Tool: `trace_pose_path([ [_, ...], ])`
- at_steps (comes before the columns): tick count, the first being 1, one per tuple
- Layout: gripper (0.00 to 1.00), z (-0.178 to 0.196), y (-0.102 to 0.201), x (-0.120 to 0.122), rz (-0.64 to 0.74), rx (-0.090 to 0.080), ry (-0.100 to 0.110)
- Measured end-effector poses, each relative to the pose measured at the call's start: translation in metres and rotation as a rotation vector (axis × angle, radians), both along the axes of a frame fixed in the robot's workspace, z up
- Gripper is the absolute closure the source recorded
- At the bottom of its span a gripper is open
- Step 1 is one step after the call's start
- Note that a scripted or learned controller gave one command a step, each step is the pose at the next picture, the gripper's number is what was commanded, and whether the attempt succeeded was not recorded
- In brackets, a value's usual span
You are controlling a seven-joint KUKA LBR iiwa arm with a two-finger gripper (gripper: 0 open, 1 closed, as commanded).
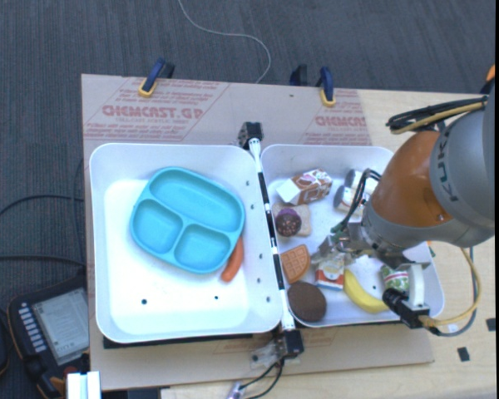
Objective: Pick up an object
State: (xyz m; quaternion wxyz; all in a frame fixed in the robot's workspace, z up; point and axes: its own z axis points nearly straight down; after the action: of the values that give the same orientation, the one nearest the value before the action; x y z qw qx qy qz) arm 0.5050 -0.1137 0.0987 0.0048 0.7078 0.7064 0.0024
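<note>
White plastic bins sit side by side; the gripper (339, 248) is down in the right bin (374, 151), lower right of the frame, among crowded toy food. I can't tell its state, or whether it has anything. A banana (362, 293), waffle (295, 262) and chocolate round (307, 301) lie close by, so it might nudge neighbours or snag two.

Arm (437, 185) covers right bin's (316, 150) right side; bin's right wall hidden. Gripper (339, 246) fingers lost among clutter, state unreadable. Banana (363, 293) upper end under the wrist. Can (399, 279) near bin's front-right corner partly hidden. Small wrapped items at back wall too blurred to identify.
</note>
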Motion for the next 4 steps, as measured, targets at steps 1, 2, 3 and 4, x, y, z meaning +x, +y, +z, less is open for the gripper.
trace_pose_path([
  [1,1.00,0.112,0.073,-0.021,0.003,0.003,0.010],
  [2,1.00,0.109,0.129,-0.002,0.004,0.003,0.012],
  [3,1.00,0.118,0.129,-0.001,0.004,0.003,0.013],
  [4,1.00,0.127,0.129,-0.001,0.005,0.003,0.013],
])
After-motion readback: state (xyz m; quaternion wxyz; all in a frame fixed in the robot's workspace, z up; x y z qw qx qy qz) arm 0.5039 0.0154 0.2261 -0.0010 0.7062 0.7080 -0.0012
